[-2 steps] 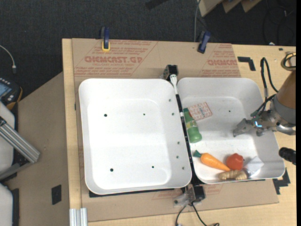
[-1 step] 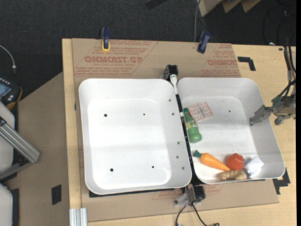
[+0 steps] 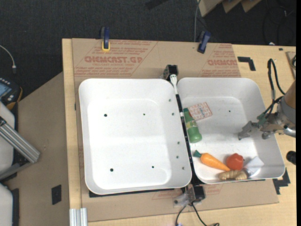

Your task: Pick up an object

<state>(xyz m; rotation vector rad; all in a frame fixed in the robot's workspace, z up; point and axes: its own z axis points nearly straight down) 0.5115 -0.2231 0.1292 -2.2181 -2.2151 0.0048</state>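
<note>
My claw hovers open and empty over the right bin. Near that bin's front edge lie a carrot, a red tomato and a ginger root; a green bottle rests along its left wall.

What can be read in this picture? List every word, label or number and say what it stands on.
"CHEMCAST G P": red print on the brown board behind the left bin.
"CHEMCAST": same red print, cut off, on the board behind the right bin.
Small card in the right bin: reddish print, too small to read.
Green bottle: label too blurred to read.
</note>
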